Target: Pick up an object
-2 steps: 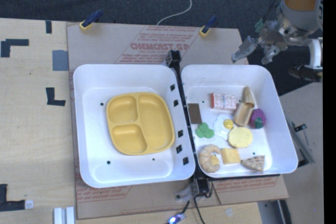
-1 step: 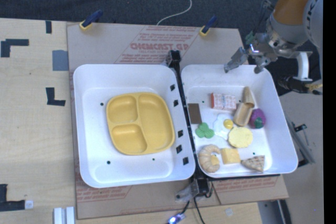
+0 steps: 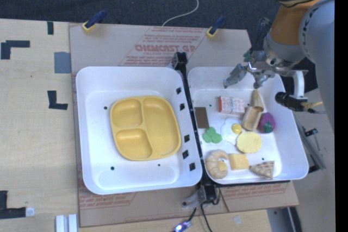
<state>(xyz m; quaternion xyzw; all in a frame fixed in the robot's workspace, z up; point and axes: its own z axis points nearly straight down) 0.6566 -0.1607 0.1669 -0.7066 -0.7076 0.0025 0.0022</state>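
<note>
Right bin (image 3: pixel 296 168), near rim: croissant (image 3: pixel 217 163) at 7 o'clock, cheese cube (image 3: pixel 238 161) beside it, tan wedge (image 3: pixel 262 169) at 5 o'clock.
Right bin, middle: yellow disc (image 3: pixel 249 142); green leaf piece (image 3: pixel 212 135) at 9 o'clock; brown bar (image 3: pixel 200 117) near the divider; purple item (image 3: pixel 266 123) at 3 o'clock.
Right bin, farther: pink-and-white packet (image 3: pixel 231 105); tan cone-like piece (image 3: pixel 253 114) touching it on the right.
Left bin (image 3: pixel 87 133): yellow divided plate (image 3: pixel 145 127), centred.
Pincer (image 3: pixel 247 74): at 12 o'clock over the right bin's far rim, fingers spread, nothing between them.
Bench (image 3: pixel 32 117): cardboard sheet (image 3: pixel 157 43) under both bins, two clamps at its far edge.
</note>
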